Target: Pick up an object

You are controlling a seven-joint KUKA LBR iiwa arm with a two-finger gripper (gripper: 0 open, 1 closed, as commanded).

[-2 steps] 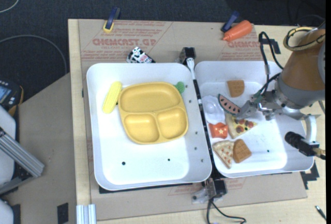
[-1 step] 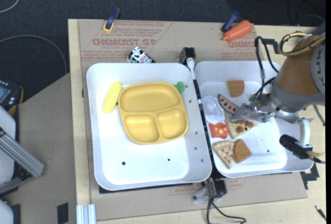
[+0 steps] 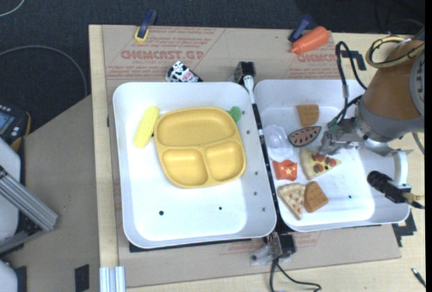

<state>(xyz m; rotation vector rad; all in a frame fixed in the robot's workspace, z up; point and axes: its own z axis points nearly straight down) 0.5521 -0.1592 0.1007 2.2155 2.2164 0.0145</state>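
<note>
Bench (image 3: 202, 48) of pale board, bearing two shallow white bins side by side. Left bin (image 3: 135, 203) with a yellow divided tray (image 3: 199, 146) in the middle and a yellow toy corn cob (image 3: 145, 126) touching its far-left edge. Right bin (image 3: 358, 196) with a scatter of small toy foods, mostly in its left half.

Grey arm (image 3: 391, 105), reaching in from the view's right and leaning low over the right bin. Gripper (image 3: 330, 141) down among the toys near the bin's middle. Cannot tell whether released or clenched: too small and too dark at the tip. Nothing visibly held.

Likeliest target, as a judgement: pizza slice (image 3: 321, 164), lying flat just beside the gripper on the near side, toward the front rim, perhaps touching it. Long axis roughly across the bin, slightly slanted, wide end to the view's right. Calls for a short shift toward the front rim, then a close across the slice's narrow width.

Brown oval piece (image 3: 305, 136) just to the view's left of the gripper, equally near, long axis tilted up to the right. Square cracker (image 3: 308, 113) farther back. Second pizza wedge (image 3: 291, 197) and brown bread piece (image 3: 315, 196) touching each other at the front. Red piece (image 3: 286, 168) between these and the oval.

Risk: flat toys, crowded close, easy to nudge rather than lift.
</note>
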